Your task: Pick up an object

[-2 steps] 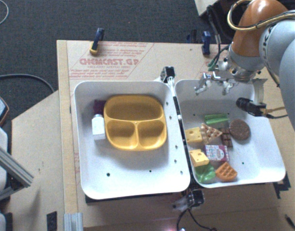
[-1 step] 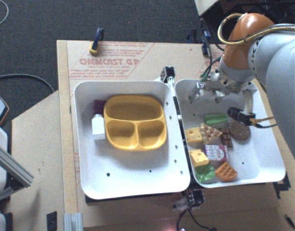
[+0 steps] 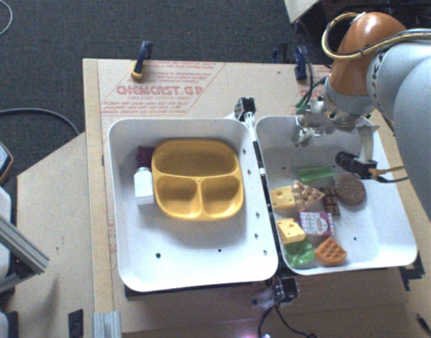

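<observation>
several toy foods (image 3: 310,220) are crowding together in the right bin (image 3: 391,248), so the hand (image 3: 305,132), its opening impossible to tell, is risking a glancing, failed grab.

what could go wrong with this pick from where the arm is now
The toy foods are packed tight in the right bin: the cheese wedge, waffle and pink packet touch or nearly touch, so a grasp may nudge neighbours or catch two pieces. The gripper hangs over the bin's bare far corner, away from the pile, so closing there would likely grab nothing. The brown round cookie lies flat, and fingers may slide off it.
</observation>
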Available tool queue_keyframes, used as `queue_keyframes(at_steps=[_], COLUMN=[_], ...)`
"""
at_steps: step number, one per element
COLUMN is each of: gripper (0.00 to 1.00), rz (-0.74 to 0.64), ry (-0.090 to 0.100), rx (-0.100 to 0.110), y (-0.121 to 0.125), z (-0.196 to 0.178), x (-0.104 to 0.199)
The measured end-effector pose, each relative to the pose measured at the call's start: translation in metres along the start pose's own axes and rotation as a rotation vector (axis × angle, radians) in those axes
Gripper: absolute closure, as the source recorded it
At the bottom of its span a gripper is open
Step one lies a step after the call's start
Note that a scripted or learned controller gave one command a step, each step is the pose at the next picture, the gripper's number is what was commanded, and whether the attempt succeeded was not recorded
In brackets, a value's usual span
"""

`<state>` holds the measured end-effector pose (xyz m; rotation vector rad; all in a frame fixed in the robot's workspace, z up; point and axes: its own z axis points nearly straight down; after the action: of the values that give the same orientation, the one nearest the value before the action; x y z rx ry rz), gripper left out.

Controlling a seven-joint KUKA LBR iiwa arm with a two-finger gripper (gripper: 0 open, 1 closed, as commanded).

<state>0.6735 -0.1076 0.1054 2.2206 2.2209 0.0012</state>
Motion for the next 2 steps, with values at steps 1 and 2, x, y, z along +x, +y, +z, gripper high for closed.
queue_keyframes(at_steps=[1, 2], gripper=[1.00, 1.00], rz=[-0.001, -0.001], ry=[-0.001, -0.002], rx=[-0.004, -0.009], y=[-0.005, -0.002], z=[-0.048, -0.113], x=[0.007, 0.005])
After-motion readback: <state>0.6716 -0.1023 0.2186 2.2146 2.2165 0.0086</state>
